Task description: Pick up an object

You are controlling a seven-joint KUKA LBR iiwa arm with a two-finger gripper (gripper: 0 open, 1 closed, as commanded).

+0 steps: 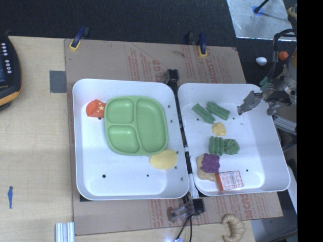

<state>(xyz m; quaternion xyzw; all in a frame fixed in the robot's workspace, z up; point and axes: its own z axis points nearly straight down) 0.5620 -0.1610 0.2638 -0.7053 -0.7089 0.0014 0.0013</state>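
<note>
My gripper (pixel 249 104) hangs over the upper right part of the right bin (pixel 270 153), with nothing seen in it. To its left in that bin lie two green bean pods (pixel 203 113) (pixel 218 109), and below them a small yellow piece (pixel 219 129). Further down are a green vegetable (pixel 223 146), a purple item on a tan slice (pixel 208 164) and a red and white packet (pixel 230 180). The left bin (pixel 88 175) holds a green divided plate (pixel 136 125), a red item (pixel 95 108) at its upper left and a yellow piece (pixel 163 159) below the plate.
Both bins rest on a cardboard sheet (pixel 126 59) clamped at the back with blue clips (pixel 202 44). A black and orange pendant (pixel 7 74) lies at the far left. A tan curled object (pixel 233 227) sits in front of the right bin.
</note>
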